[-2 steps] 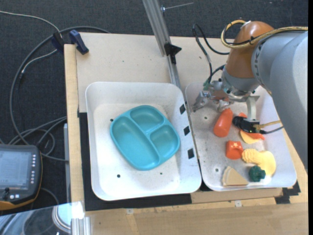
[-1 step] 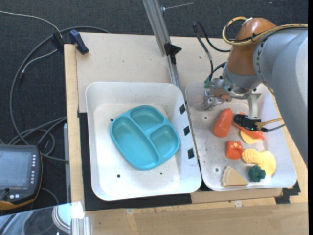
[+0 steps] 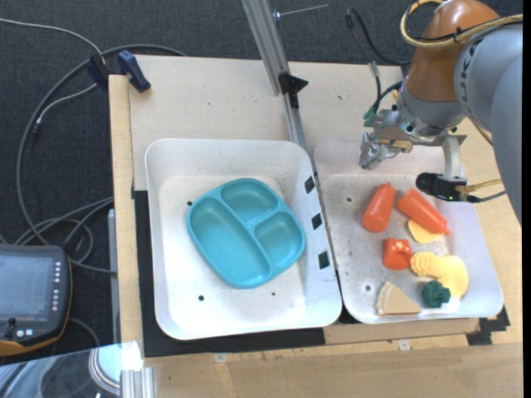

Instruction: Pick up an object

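Toward the upper right of the frame, the pincer (image 3: 371,157) is seen hanging over the far rim of the right bin (image 3: 489,284), below the grey arm (image 3: 489,52) and its orange band (image 3: 440,60). Whether the pincer is spread or pressed together cannot be told from this slanted view; nothing is seen between its tips, and no object is touched by it.

Lower in the right bin, the objects are gathered well apart from the pincer. An orange-red cylinder (image 3: 378,206) is laid tilted nearest to it, with an orange carrot-like piece (image 3: 423,211) just beside, to the right. Below these, a small red-orange piece (image 3: 397,254) and a yellow toy (image 3: 440,269) are found side by side. Near the bottom edge, a wedge-shaped sandwich slice (image 3: 397,299) and a small dark green piece (image 3: 435,293) are placed close together.

At the centre left, the left bin (image 3: 166,305) is occupied by a teal divided plate (image 3: 245,231). Both bins are borne by the pale counter (image 3: 207,98).
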Tool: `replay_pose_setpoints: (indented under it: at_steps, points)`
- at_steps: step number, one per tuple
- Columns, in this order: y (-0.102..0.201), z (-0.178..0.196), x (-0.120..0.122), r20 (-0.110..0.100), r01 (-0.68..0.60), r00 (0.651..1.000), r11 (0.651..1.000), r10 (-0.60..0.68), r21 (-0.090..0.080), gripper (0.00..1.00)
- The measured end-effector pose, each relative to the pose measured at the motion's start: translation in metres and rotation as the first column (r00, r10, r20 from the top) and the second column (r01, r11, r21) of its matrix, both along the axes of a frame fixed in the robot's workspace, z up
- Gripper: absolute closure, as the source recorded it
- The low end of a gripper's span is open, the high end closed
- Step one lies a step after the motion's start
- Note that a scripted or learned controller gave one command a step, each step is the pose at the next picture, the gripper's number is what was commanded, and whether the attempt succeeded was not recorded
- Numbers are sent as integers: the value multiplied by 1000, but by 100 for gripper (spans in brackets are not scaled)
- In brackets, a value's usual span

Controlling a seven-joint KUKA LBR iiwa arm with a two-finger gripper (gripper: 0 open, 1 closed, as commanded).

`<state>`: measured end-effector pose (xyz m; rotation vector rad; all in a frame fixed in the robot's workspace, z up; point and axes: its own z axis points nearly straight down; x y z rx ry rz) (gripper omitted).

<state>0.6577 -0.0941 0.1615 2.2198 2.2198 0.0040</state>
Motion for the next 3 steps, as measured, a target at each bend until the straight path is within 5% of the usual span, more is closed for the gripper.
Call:
replay_pose_setpoints:
  at_steps: [2,3]
  points:
    - [-3,85,3,1,-3,1000,1000,3,0,100]
    - [48,86,9,-2,-6,1000,1000,6,1,100]
